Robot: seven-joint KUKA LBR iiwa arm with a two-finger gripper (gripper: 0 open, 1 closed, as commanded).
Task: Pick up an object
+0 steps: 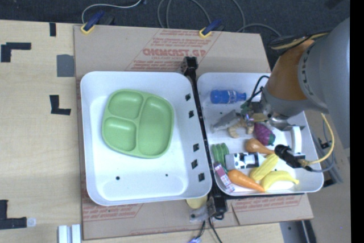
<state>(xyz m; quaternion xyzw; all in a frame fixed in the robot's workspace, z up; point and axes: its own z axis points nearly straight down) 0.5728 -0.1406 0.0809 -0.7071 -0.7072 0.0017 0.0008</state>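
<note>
- The grey arm's gripper hung low over the right white bin; I couldn't tell its grip.
- Beneath lay a purple round toy, beside a blue bottle.
- The green divided plate sat in the left bin.

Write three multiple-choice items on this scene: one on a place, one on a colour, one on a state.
1. Where does the green plate lie?
A. left bin
B. right bin
C. on the bench outside the bins

2. What colour is the bottle?
A. red
B. blue
C. yellow

3. How does the bottle stand?
A. upright
B. on its side
C. leaning on the carrot

Key:
1 A: the plate sits on the floor of the left bin.
2 B: its body is blue, with a white end.
3 B: it lies lengthwise near the far wall of the right bin, apart from the carrot.
</note>
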